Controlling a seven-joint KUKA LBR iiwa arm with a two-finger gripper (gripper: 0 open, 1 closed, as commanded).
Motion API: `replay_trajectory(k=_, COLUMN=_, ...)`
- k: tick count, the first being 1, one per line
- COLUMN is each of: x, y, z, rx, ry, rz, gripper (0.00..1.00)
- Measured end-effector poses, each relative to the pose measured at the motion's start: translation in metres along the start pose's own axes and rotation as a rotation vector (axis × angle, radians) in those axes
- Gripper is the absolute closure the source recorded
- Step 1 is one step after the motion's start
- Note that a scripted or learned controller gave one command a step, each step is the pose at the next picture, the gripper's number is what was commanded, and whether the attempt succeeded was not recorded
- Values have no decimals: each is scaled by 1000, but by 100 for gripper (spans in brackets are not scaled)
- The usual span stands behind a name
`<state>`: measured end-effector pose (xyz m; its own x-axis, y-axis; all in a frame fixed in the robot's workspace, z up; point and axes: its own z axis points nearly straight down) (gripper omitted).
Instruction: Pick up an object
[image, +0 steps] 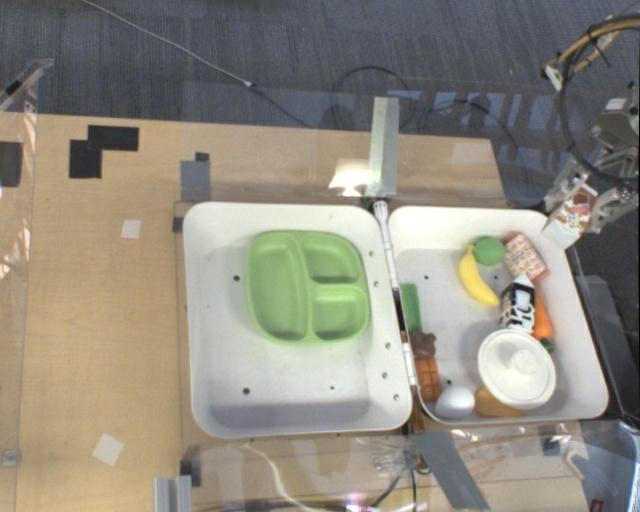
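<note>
Small printed carton (573, 212) sits clamped between the fingers of the hand (590, 205), raised beyond the right bin's (590, 400) far right corner.

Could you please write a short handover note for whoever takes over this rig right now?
Gripper: at the upper right corner of the right bin, above its rim, shut on a small white and red carton.
Right bin: banana, green ball, pink snack packet, black and white carton, carrot, white bowl, white egg, green stick and some brown items along the divider.
Left bin: green divided plate.
Done: one object picked, judging by the carton between the fingers.
Left: confirm the grasp holds.
</note>
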<state>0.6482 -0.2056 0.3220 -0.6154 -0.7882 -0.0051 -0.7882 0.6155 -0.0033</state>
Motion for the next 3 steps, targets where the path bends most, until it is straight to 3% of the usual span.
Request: replay_trajectory(k=3, x=-8, y=-2, z=-25, rx=-1, ry=-16, rz=5, gripper=100)
